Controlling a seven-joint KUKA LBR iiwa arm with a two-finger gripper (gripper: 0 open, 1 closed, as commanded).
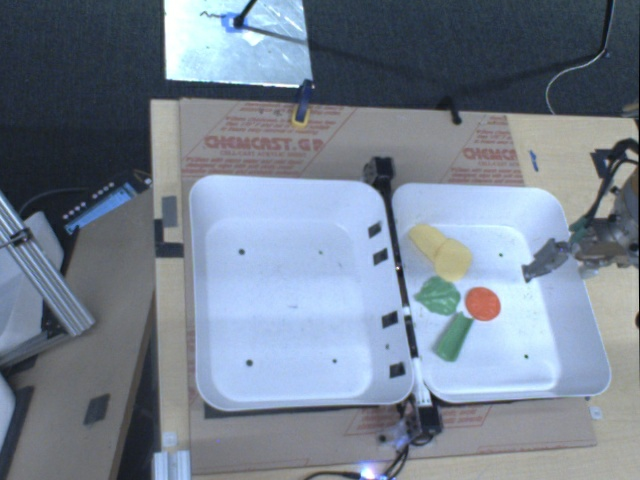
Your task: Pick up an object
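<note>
The right bin (540,213) holds several small toys near its left wall: a yellow piece (441,250), a green leafy piece (437,294), an orange-red round piece (483,304) and a green cylinder (453,337). My gripper (543,262) comes in from the right edge, low over the right side of that bin. It is well to the right of the toys, about a hand's width from the orange-red piece. Nothing shows between its fingertips.
The left bin (215,203) sits beside the right one, with black clips (390,318) along the shared divider. Both rest on a brown cardboard sheet (260,138). A metal plate (235,23) lies on the floor behind.
</note>
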